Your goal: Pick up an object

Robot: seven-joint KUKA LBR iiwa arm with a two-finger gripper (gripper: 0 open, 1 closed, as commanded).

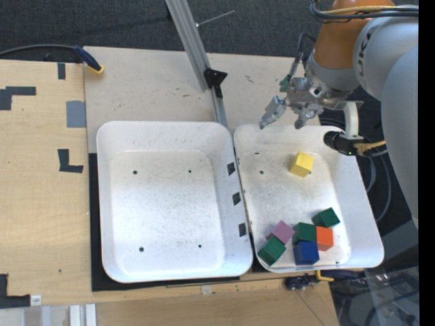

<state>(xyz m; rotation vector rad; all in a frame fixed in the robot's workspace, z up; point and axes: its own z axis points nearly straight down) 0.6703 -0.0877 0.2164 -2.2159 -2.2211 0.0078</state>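
The tool [284, 117] is held above the far edge of the right bin [360, 202], its fingers spread apart with nothing between them. No object is yet picked up. The yellow block [302, 164] is seen just below it, alone; other blocks [304, 241] are clustered at the near end.

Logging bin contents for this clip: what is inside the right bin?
The right bin holds a yellow block alone near the top, and a cluster near the bottom: purple, two green, dark green, orange, blue. Anything beneath the cluster is hidden.
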